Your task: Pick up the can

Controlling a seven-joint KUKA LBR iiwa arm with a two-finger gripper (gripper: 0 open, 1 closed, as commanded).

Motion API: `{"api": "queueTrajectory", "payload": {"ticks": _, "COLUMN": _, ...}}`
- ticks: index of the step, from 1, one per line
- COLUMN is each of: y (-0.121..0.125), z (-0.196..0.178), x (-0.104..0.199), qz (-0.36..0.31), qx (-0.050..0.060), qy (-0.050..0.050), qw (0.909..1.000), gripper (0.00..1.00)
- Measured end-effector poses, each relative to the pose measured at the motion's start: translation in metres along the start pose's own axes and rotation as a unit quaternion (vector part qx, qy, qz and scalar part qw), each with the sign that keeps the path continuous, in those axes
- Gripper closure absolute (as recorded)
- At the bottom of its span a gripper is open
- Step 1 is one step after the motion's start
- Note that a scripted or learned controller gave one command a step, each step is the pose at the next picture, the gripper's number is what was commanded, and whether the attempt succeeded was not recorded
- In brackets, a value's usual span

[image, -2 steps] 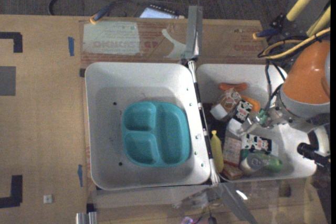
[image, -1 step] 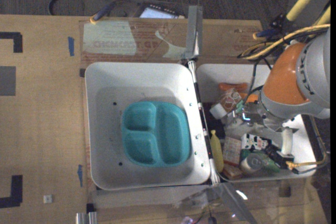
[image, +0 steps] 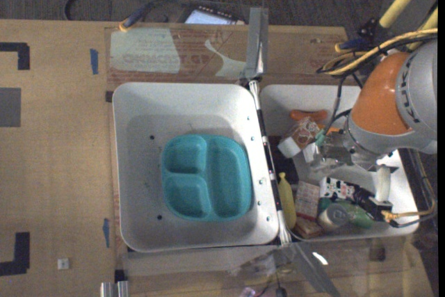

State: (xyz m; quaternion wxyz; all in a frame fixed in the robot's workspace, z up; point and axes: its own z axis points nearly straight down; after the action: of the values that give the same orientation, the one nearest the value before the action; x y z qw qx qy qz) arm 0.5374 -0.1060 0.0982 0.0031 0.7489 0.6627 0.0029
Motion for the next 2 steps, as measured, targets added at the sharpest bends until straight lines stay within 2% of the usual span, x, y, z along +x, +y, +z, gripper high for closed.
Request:
{"api": "queueTrajectory", "payload": {"ticks": 1, "y": 0.0412, "z": -0.1047, "x": 0.0368, "qz": 0.02, "qx": 0.004, "qy": 0.0, "qw": 0.9998, "gripper": 1.0}}
{"api": "queueTrajectory", "payload": {"ticks": 2, "y": 0.0409, "z": -0.1043, "x": 0.037, "qz": 0.02, "qx": 0.005, "qy": 0.0, "qw": 0.9998, "gripper": 0.0}}
